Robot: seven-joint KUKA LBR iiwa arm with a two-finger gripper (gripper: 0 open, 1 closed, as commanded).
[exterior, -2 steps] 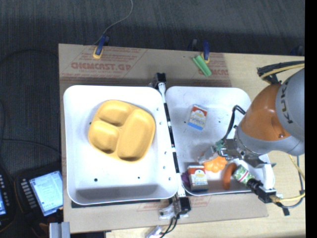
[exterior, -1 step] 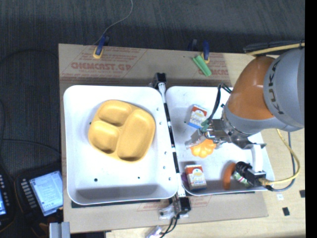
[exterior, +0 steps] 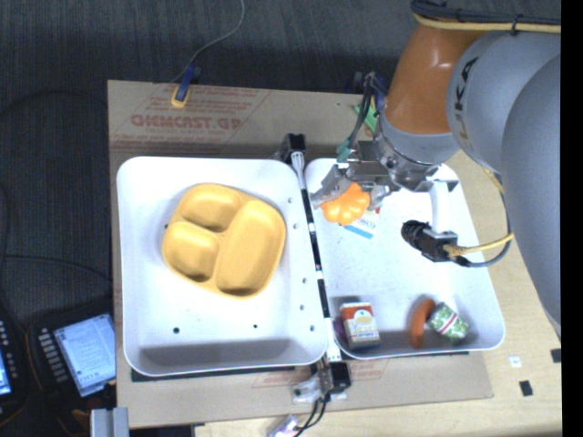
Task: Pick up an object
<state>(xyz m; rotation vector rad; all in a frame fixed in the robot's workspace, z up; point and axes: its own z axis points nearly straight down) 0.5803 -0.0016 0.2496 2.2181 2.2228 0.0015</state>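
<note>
Brown table board point(exterior: 182, 121) carries two white bins. Between the fingers point(exterior: 351, 192) an orange object point(exterior: 344, 208) is gripped over the right bin point(exterior: 474, 244), near the divider. A yellow tray point(exterior: 224, 238) lies in the left bin point(exterior: 137, 244).

Both bins white: left bin point(exterior: 146, 335), right bin point(exterior: 478, 271). Large yellow moulded piece point(exterior: 224, 238) centre-left of frame. Orange object point(exterior: 343, 208) upper centre, beside a white card with blue marking point(exterior: 361, 227). Small carton point(exterior: 359, 324) lower centre, red, white and orange. Orange-red stick point(exterior: 419, 320) and green-and-white patterned item point(exterior: 447, 323) lower right. Arm point(exterior: 510, 71) grey, orange band. Board point(exterior: 182, 121) tan with red lettering.
</note>
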